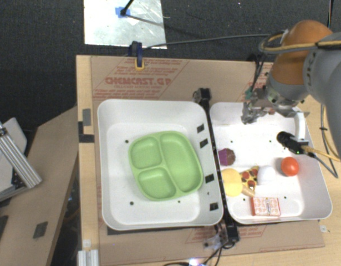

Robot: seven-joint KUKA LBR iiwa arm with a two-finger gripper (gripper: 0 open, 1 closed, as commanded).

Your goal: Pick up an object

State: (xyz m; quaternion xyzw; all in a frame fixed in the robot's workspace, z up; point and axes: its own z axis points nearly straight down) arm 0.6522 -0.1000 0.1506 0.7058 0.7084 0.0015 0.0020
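Tomato (290,166) sits in right bin (317,204), w/ box (265,206) & plum (226,156) nearby. Prob. light, smooth, round plastic: may slip, so grip across widest part. Gripper (251,115) hovers over bin's far edge; fingers' state: can't tell.
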